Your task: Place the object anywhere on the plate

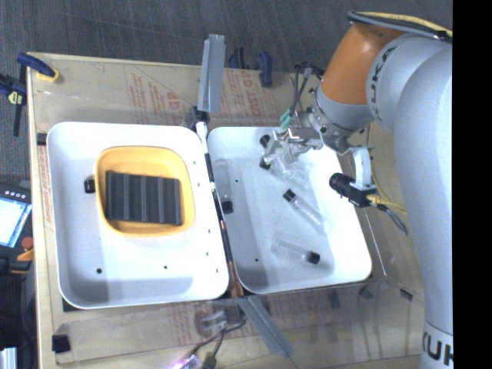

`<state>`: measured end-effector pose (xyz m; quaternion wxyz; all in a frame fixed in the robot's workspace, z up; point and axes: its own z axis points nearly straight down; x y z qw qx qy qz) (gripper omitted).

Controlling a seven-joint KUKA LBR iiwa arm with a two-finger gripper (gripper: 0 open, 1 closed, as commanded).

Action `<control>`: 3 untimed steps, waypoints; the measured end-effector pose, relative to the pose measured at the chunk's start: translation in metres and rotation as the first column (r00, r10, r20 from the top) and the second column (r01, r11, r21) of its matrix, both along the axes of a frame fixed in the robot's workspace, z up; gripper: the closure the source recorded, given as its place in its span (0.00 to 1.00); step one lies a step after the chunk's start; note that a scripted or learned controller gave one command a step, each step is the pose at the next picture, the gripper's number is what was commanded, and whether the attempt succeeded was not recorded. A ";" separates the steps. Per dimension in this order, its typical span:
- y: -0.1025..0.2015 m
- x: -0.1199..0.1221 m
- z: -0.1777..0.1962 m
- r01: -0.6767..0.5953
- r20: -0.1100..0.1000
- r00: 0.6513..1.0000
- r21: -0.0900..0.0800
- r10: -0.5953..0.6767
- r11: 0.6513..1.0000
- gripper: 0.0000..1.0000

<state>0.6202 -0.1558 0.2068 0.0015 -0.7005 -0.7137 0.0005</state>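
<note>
A yellow plate [142, 162] lies in the left bin [69, 267], and a dark grey ridged block [144, 197] covers most of it. In the right bin [346, 267] lie two clear tubes with black caps: one [305, 208] near the middle, the other [296, 250] toward the front. My gripper [278, 151] hangs low over the right bin's back part, just behind the middle tube. A faint clear shape shows under it, too blurred to name.
A small black piece [90, 184] sits in the left bin just left of the plate. The ridge between the two bins [217, 206] runs front to back. Clamps [263, 66] and a metal bar [211, 71] stand behind the bins.
</note>
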 end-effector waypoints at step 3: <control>0.146 -0.013 -0.012 -0.415 -0.001 0.910 0.000 0.415 0.910 0.00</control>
